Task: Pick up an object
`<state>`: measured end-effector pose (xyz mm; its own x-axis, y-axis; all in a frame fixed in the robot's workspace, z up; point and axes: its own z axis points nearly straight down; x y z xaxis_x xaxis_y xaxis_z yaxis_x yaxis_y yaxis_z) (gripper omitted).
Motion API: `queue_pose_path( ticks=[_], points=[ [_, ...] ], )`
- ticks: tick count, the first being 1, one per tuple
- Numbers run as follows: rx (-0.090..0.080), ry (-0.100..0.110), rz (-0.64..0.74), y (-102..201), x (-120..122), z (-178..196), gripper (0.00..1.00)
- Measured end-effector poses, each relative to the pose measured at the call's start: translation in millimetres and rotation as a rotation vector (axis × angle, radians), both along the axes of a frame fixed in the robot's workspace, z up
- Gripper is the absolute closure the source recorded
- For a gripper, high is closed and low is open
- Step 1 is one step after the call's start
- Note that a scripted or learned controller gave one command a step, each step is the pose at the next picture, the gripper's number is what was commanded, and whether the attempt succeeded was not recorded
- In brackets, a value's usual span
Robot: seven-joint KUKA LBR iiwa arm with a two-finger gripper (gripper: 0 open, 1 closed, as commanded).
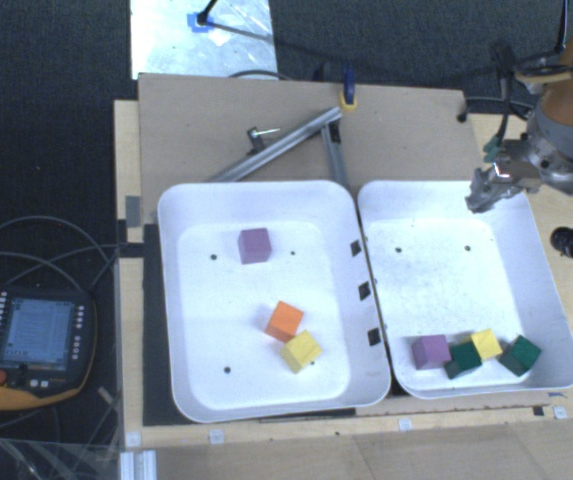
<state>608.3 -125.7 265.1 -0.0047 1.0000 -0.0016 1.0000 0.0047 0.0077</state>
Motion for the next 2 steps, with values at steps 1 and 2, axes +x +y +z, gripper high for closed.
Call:
queue_pose_path(
  ticks=[1,2],
  points=[
    [0.003,0.005,0.006,57,7,2,1.0],
    [0.003,0.007,0.006,112,6,2,1.0]
  ],
)
